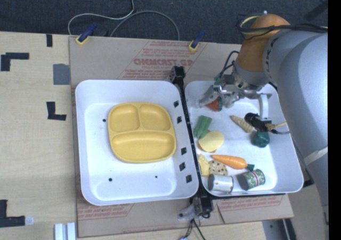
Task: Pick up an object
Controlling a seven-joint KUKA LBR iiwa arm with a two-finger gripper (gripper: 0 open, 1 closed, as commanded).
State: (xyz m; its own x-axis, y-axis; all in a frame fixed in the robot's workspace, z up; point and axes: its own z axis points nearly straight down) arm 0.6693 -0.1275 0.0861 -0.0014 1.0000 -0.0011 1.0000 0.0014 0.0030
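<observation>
gripper low over the right bin's back edge

the arm (298,74) reaches in from the right, and its gripper (219,95) sits low near the back left corner of the right bin (285,164). a small red-orange object (213,105) lies right under the fingertips; whether it is pinched, or how the jaws stand, i cannot tell.

in the same bin, a green piece (202,126) and a pale yellow round piece (211,141) lie near the left wall. a carrot (229,161) lies toward the front, with a silver can (220,183) and a green-labelled can (251,179) along the front edge. a teal object (261,138) lies toward the right side.

the left bin (93,180) holds a yellow divided plate (141,131) at its centre.
</observation>
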